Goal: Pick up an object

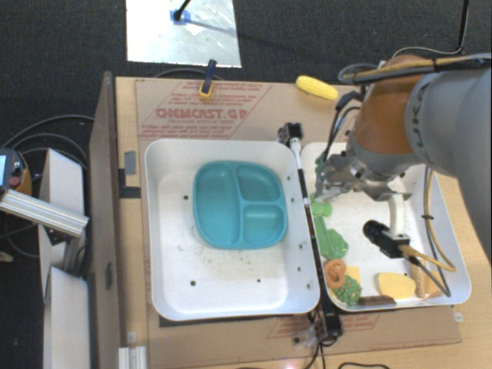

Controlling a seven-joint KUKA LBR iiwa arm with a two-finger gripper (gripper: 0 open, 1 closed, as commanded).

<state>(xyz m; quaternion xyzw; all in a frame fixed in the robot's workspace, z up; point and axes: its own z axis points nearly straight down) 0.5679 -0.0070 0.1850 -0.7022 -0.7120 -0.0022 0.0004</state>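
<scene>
objects to pick, a scatter of small toy foods, lie in the shallow white bin on the view's right (459, 281), most of them toward its near edge. nearest the camera are a dark brown stick (377, 301) along the near wall, a pale yellow wedge (396, 285) just behind it, and a green bumpy lump (350, 289) near the bins' shared divider. an orange pretzel-shaped ring (335, 270) touches that lump's far side. farther in, a dark green leafy piece (332, 241) lies by the divider, and a lighter green scrap (320, 208) lies beyond it. a white cylinder (397, 214) lies toward the bin's middle. the gripper (329, 181) hangs low over the far left part of this bin, just beyond the light green scrap; whether it is spread or closed cannot be told, and nothing is seen held in it. the shallow white bin on the view's left (165, 229) holds a teal plastic divided plate (238, 206). beyond both bins, a yellow banana-shaped toy (317, 88) rests on the brown cardboard sheet (200, 112).
</scene>
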